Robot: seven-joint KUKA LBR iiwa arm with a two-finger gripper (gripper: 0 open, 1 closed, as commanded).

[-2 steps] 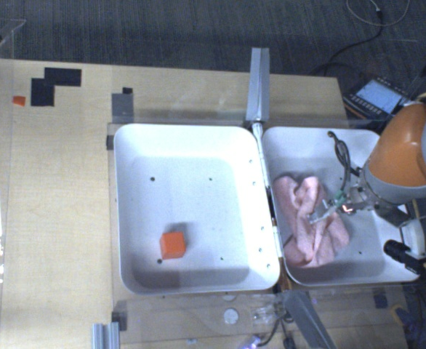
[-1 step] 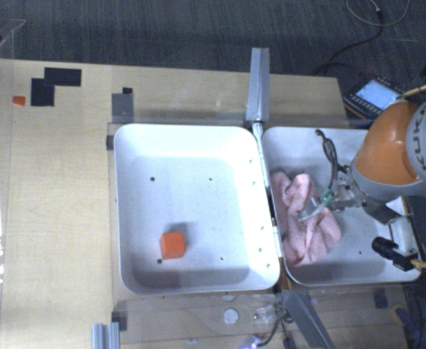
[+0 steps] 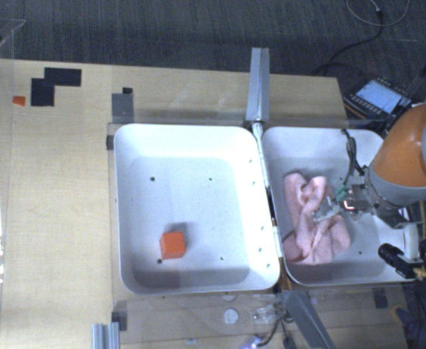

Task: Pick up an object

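Note:
A crumpled pink cloth (image 3: 311, 220) lies in the right bin (image 3: 300, 147), toward its front left. My gripper (image 3: 328, 208) is down over the cloth's right side, its metal fingers touching or pressing into the fabric. The grey arm with the orange band (image 3: 406, 155) reaches in from the right. A small orange block (image 3: 173, 245) sits in the left bin (image 3: 184, 140), near its front.
A metal divider post (image 3: 257, 86) stands behind the seam between the bins. Black markers (image 3: 51, 83) and a small orange square (image 3: 19, 101) lie on the wooden bench at the far left. A tablet-like screen (image 3: 376, 97) and cables sit behind the right bin.

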